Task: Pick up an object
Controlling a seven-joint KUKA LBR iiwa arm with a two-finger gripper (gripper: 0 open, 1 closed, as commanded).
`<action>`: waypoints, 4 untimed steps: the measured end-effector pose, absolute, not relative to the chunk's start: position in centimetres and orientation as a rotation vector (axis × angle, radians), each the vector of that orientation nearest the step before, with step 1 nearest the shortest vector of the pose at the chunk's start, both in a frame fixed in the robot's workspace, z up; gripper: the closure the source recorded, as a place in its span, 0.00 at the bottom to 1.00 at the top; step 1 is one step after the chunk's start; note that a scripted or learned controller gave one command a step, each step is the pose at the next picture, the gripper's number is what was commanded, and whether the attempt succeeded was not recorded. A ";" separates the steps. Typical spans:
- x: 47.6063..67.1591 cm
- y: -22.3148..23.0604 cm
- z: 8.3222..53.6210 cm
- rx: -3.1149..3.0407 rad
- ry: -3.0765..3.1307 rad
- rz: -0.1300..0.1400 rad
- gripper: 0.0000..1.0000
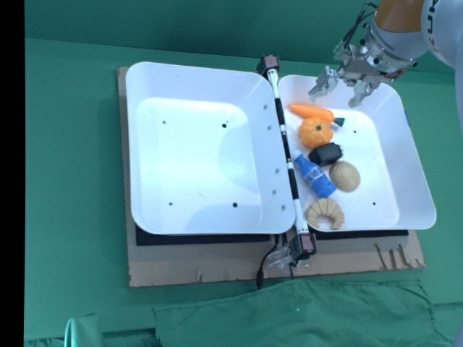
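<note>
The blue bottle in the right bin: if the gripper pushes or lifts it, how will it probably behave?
The blue bottle lies on its side, so a sideways push would probably roll it. It looks smooth, so it might slip between fingers. It seems to touch the black object and lies close to the croissant, so moving it would likely disturb them.

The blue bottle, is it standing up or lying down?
Lying down. The blue bottle rests on its side on the floor of the right bin, between the black object and the croissant.
</note>
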State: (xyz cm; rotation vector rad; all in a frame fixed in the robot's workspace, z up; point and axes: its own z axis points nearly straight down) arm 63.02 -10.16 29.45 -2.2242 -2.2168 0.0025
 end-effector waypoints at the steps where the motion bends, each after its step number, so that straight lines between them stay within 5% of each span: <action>1: 63.0 -10.2 29.4 -2.224 -2.217 0.002 0.00; 4: 63.4 -10.9 18.4 -2.228 -2.221 -0.002 0.00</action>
